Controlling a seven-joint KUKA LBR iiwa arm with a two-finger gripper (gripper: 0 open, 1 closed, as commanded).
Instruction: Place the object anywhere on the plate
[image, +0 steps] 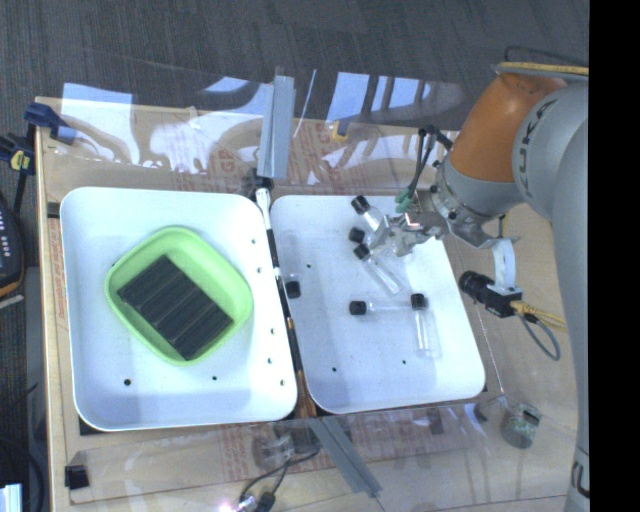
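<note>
A dark, ribbed rectangular object (175, 305) lies flat inside the green plate (225, 270), which sits in the left white bin (90, 380). My gripper (360, 230) hangs over the upper part of the right white bin (330, 385), well to the right of the plate. Its clear fingers with black tips (358, 206) are spread apart, open, with nothing between them. The grey arm with its orange band (500, 110) comes in from the upper right.
A small black piece (291, 288) lies by the right bin's left wall. Clear tube-like pieces with black ends (385, 305) lie in the middle of that bin. A grey divider bar (272, 120) stands behind the two bins. Cables (520, 310) run at the right.
</note>
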